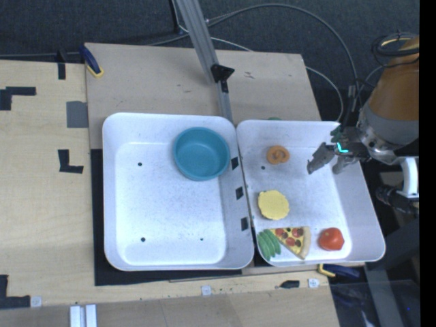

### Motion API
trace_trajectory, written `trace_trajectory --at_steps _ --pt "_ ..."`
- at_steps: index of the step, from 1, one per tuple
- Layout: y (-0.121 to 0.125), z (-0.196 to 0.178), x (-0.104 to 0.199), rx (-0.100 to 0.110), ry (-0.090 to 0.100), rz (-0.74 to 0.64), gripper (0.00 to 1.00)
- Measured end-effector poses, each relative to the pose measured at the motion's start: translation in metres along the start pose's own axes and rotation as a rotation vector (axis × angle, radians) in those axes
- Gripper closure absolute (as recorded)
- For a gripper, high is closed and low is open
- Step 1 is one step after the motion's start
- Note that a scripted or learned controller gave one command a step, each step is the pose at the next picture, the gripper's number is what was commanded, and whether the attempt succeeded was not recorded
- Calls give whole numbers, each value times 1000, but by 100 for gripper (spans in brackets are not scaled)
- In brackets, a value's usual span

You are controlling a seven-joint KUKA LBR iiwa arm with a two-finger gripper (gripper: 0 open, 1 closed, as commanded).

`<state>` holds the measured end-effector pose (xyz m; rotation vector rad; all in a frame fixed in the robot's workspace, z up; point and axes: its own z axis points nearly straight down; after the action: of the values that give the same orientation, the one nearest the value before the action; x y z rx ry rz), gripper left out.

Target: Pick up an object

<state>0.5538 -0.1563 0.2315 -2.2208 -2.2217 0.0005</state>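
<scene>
Grey tool (330,161) spread, nothing pinched, round glossy blue bowl (201,153), flat pizza wedge (293,239)

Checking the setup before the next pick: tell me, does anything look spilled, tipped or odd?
Nothing stands out. The blue bowl sits upright in the left bin; the toy foods lie apart in the right bin.
</scene>
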Motion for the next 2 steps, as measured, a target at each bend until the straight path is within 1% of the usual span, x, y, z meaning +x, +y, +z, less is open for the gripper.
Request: trace_trajectory --at_steps 1,2 --pt "0 0 0 0 0 0 0" --pt "2 63 0 6 1 0 0"
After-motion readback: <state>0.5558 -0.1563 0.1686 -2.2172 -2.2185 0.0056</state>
